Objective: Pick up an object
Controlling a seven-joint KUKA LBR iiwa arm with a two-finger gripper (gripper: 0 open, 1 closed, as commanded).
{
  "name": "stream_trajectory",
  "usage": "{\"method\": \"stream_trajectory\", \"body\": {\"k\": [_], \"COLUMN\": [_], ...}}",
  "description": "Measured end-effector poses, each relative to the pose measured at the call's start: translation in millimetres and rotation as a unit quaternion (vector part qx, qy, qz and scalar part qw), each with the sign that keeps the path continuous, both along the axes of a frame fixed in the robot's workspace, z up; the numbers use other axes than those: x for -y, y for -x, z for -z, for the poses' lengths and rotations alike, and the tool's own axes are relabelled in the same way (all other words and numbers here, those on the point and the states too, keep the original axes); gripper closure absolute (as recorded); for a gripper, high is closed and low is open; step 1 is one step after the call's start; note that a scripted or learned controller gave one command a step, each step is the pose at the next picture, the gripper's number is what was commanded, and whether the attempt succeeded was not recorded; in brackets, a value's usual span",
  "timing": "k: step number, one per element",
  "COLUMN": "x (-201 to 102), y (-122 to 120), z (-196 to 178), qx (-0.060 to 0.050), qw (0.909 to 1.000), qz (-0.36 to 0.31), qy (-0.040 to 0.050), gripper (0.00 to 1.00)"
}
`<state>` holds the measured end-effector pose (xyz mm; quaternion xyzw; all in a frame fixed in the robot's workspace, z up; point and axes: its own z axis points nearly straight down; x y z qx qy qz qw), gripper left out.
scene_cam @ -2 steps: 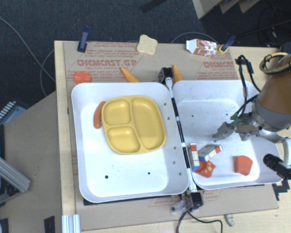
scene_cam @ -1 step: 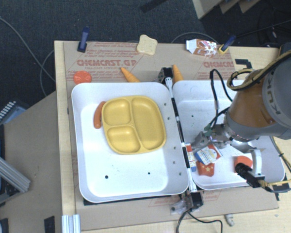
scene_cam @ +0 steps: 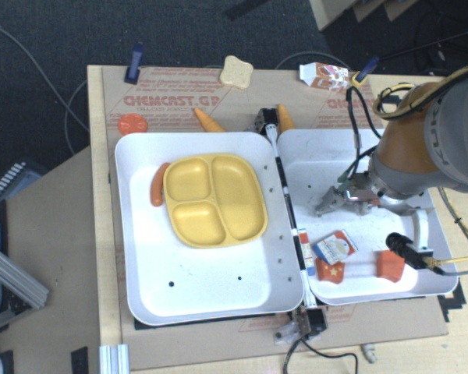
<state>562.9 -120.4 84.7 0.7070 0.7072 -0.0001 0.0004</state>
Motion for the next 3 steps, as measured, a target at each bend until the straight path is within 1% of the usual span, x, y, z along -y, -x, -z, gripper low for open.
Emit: {"method": "stream_trajectory", "body": {"k": [1, 2, 3], "x": [73.2, 95.4, 97.1], "y": [61.0, -29.3, 22.0], "z": [0.3, -75.8, 0.9], "qx": [-0.001, 0.001, -0.002], "qw": [1.0000, 1.0000, 1.0000], "qz": [0.001, 0.000, -0.002], "qy": [0.0003, 0.0003, -0.0044], "gripper": [0.00, 0.00, 0.00]}}
